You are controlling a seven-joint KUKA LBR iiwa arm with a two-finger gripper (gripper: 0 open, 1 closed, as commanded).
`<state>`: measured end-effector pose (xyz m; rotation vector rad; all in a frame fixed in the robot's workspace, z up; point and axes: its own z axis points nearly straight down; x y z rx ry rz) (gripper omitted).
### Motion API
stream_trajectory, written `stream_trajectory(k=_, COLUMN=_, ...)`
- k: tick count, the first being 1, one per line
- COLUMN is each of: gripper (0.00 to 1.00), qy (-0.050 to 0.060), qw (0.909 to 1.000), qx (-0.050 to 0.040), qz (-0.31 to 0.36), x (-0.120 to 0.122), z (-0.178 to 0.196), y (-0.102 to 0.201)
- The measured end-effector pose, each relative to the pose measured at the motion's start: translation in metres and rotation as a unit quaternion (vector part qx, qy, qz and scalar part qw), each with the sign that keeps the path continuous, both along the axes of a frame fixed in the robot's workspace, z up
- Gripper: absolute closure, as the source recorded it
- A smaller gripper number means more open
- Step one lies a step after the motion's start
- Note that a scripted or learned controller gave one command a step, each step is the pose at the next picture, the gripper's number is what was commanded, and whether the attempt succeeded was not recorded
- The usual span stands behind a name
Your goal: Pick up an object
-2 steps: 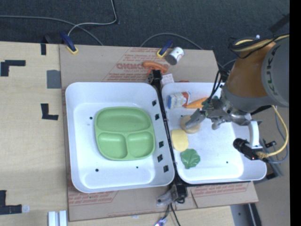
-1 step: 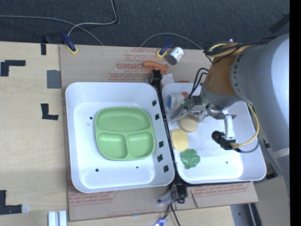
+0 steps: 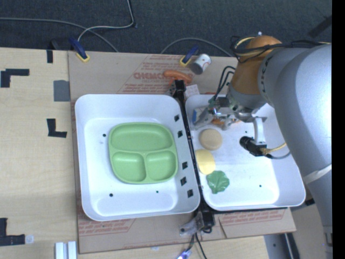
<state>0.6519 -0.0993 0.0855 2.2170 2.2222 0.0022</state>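
gripper (image 3: pixel 211 114) sits low over the back left part of the right bin (image 3: pixel 269 190); how far it is open cannot be told, nor whether it touches anything. tan round piece (image 3: pixel 211 139) lies just in front of it, with no clear long axis. pale yellow piece (image 3: pixel 205 161) lies further forward, long axis front to back. green leafy piece (image 3: pixel 218 181) lies beyond that. green divided tray (image 3: pixel 143 151) rests in the left bin (image 3: pixel 91 193), well to the side.

Glossy white plastic bins (image 3: pixel 91 198), matt green plastic tray (image 3: pixel 143 151), brown cardboard underlay (image 3: pixel 135 77)
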Motion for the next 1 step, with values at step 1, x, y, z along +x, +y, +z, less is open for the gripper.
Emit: stream_trajectory(k=1, gripper=0.0, qy=0.0, qw=1.0, qx=-0.0005, qz=0.0, x=-0.0111, z=0.0004, y=-0.0074)
